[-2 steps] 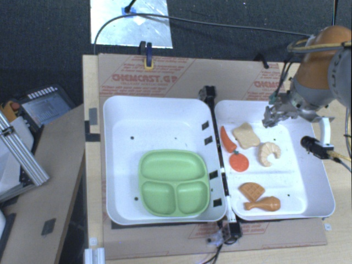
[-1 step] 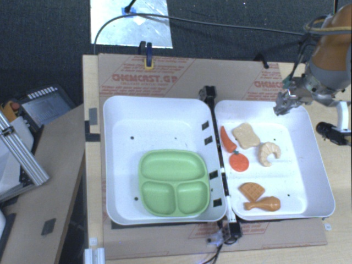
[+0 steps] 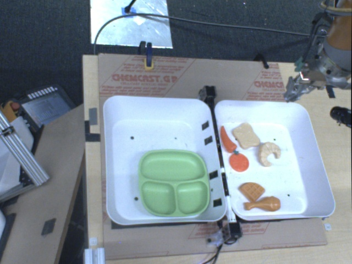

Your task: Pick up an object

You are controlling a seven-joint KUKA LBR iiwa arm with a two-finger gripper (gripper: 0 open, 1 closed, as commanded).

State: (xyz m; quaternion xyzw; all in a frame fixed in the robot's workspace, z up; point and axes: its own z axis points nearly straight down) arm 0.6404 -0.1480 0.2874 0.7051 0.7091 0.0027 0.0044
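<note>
Your gripper (image 3: 292,87), its state impossible to tell, hangs beyond the right bin's (image 3: 316,147) far corner; the croissant (image 3: 269,153) lies down-left.

from my remote station: the bench (image 3: 66,147) carries a cardboard sheet (image 3: 176,73) printed in red, and on it two shallow white bins touch side by side. the left bin (image 3: 118,111) sits toward the bench's left edge, the right bin (image 3: 308,142) toward its right edge. a yellow clamp (image 3: 148,56) grips the sheet's far edge.
</note>
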